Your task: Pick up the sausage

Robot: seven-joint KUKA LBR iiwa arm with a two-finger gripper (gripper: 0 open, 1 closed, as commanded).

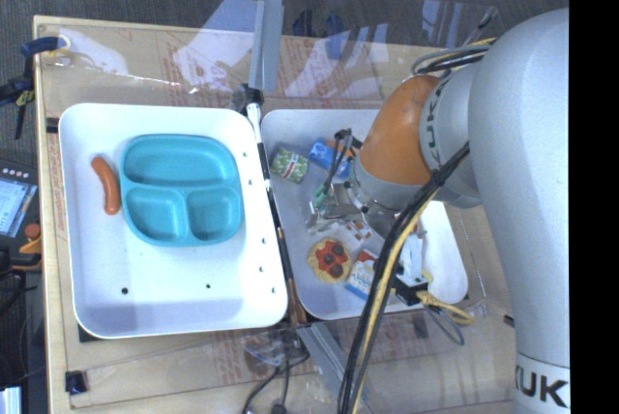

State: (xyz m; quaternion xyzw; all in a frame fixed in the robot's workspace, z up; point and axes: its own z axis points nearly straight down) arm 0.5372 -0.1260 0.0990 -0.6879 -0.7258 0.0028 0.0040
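1 sausage (105, 184) beside tray (184, 188) in left bin (164, 306)

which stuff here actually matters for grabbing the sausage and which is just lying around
For the job:
sausage, in the left bin beside the tray
gripper, over the right bin, far from the sausage

Just lying about:
blue divided tray in the left bin
green packet, blue item and pizza slice toy in the right bin

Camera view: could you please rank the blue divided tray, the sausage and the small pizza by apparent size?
1. Blue divided tray
2. Sausage
3. Small pizza, close to the sausage, so this order is unsure.
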